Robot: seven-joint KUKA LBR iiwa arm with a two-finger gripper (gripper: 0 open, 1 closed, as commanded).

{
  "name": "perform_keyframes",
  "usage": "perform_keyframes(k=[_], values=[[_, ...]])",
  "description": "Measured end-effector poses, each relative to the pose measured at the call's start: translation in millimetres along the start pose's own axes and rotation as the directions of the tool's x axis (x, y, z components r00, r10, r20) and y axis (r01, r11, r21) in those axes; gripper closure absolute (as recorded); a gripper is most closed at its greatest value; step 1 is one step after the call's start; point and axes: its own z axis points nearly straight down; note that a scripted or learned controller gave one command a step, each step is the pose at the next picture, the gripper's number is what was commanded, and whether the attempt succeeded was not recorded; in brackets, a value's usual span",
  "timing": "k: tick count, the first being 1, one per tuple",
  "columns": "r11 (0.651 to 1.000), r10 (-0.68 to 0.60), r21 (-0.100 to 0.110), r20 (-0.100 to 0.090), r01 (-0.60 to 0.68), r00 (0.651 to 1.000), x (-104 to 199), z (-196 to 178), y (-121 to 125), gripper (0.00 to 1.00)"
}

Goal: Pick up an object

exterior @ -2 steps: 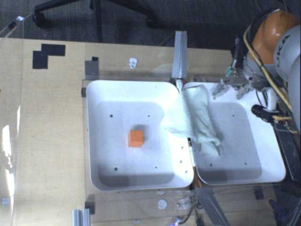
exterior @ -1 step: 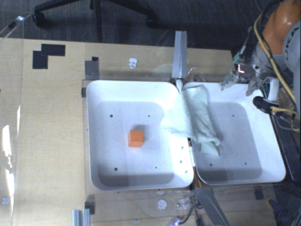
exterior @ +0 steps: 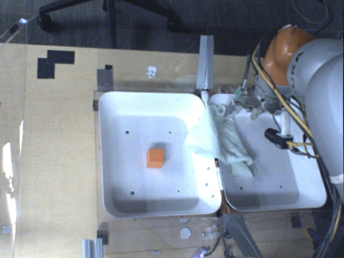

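Pale wood bench (exterior: 59, 160) under me, dark carpet and an office-chair base (exterior: 107, 7) beyond it, two shallow white bins side by side. My gripper (exterior: 243, 98) sits at the far left corner of the right bin (exterior: 279, 195), wrist angled down, just beside the upper end of a pale greenish cloth (exterior: 232, 144). Whether my gripper is spread or closed I cannot tell; cables and the wrist body clutter that spot. Nothing is visibly held.

I judge this as the approach step, with no grasp made. The cloth lies crumpled along the right bin's left wall, its long axis running from the far corner toward the near side, one fold draped over the divider into the left bin (exterior: 113, 144). An orange cube (exterior: 155, 158) rests near the middle of the left bin, well apart from me, edges roughly square to the bin walls, no long axis.

Next I would need to settle onto a raised fold of cloth and pinch it.
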Motion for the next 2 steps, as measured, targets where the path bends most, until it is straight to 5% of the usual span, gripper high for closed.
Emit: perform_keyframes(k=[1, 2], values=[[1.0, -0.002, -0.003, -0.001, 0.002, 1.0, 1, -9, 2, 1.0], [1.0, 0.007, 0.002, 0.001, -0.007, 1.0, 15, -77, 0, 1.0]])
